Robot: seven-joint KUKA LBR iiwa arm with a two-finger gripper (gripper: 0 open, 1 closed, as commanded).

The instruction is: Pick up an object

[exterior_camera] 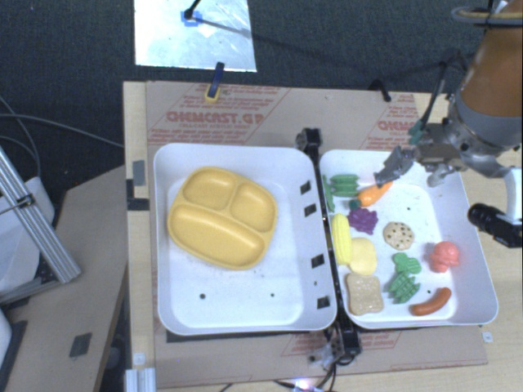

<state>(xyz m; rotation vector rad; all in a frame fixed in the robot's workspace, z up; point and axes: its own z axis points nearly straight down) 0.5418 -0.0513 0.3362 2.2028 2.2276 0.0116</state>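
A: Pincer (pixel 392 168) state?

B: Over the rear of the right bin (pixel 474 243), fingers angled down-left. Tips sit right at the orange carrot (pixel 373 193); touching or just above, cannot tell. Whether the fingers are spread or pressed together, cannot tell either; the view is too coarse. Carrot is not visibly between them.

A: Neighbours of the carrot?

B: Green pods (pixel 342 184) just to its left, purple grapes (pixel 363 219) just in front. Further forward: cookie (pixel 399 235), corn cob (pixel 341 237), pale yellow piece (pixel 364 256), bread slice (pixel 364 293), green leafy pieces (pixel 404 277), sausage (pixel 431 301), pink item (pixel 445 255) near the right wall.

A: Left bin (pixel 245 313)?

B: Holds a yellow divided tray (pixel 222 216), lying flat. Both bins sit side by side on the tabletop (pixel 90 219).
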